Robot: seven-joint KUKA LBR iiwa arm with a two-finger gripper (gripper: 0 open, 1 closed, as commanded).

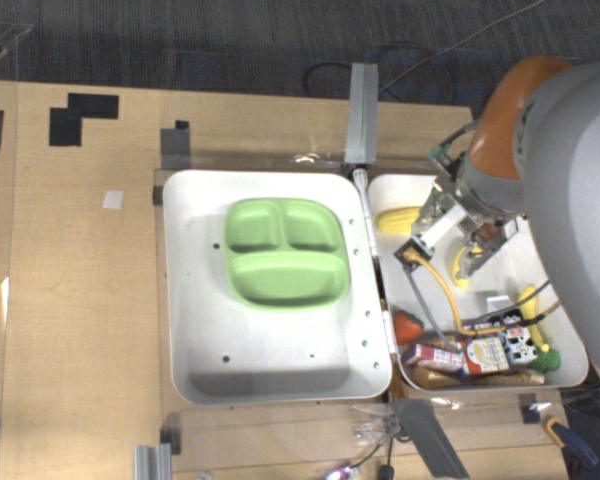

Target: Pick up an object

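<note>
Several packets (465, 353) crowd the right bin (515, 266)'s near edge; a yellow banana-like obj (398, 218) lies alone by its far-left corner (easiest target). Gripper (468, 248) hovers mid-bin, jaw state can't tell. Centre over the obj, then descend straight.

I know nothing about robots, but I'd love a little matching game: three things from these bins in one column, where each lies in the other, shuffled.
Things:
1 green plate
2 yellow thing
3 colourful packets

Places:
A along the bottom rim of the right bin
B middle of the left bin
C upper left corner of the right bin

Pairs: 1-B, 2-C, 3-A.
</note>
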